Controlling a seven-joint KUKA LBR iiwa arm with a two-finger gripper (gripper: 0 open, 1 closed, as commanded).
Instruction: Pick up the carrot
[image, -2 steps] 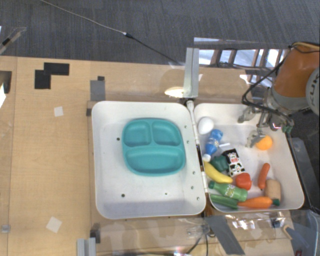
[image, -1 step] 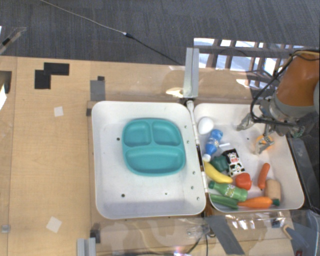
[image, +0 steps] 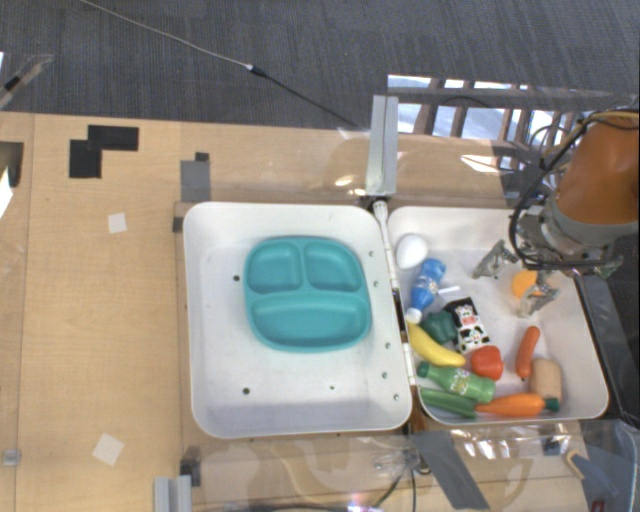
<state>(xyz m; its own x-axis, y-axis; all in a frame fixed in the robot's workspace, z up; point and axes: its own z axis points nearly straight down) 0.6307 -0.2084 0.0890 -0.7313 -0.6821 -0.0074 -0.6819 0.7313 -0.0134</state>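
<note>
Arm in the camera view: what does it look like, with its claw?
The arm is grey with a broad orange band above the wrist. Dark cables loop along its left side, down towards the claw. The claw is a small grey metal part with two short fingers.

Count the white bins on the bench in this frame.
2. The left bin holds a teal divided plate; the right bin sits beside it, holding the toy food, including the carrot. No others appear.
</note>
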